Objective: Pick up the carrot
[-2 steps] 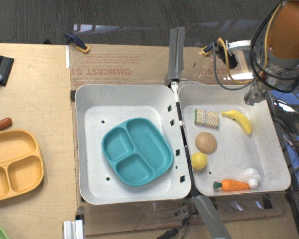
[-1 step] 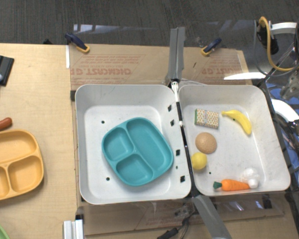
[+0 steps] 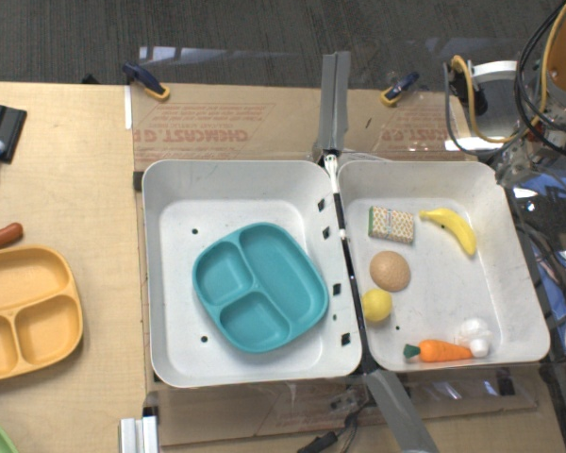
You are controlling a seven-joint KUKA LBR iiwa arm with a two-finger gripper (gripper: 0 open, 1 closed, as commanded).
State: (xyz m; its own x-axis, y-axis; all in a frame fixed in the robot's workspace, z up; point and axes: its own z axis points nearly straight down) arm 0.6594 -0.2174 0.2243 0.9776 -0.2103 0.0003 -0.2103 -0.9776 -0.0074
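Note:
The carrot (image 3: 443,351), orange with a green top at its left end, lies flat along the front wall of the right bin (image 3: 509,281). A small white object (image 3: 474,334) touches its right end. The arm's lower end with the gripper (image 3: 521,161) hangs over the right bin's far right corner, well behind and to the right of the carrot. Nothing shows between it and the carrot.
In the right bin also lie a yellow lemon (image 3: 376,305), a brown egg-shaped ball (image 3: 390,271), a banana (image 3: 451,227) and a patterned block (image 3: 391,224). The left bin (image 3: 170,206) holds a teal divided plate (image 3: 258,286). An orange tray (image 3: 24,314) sits on the bench at left.

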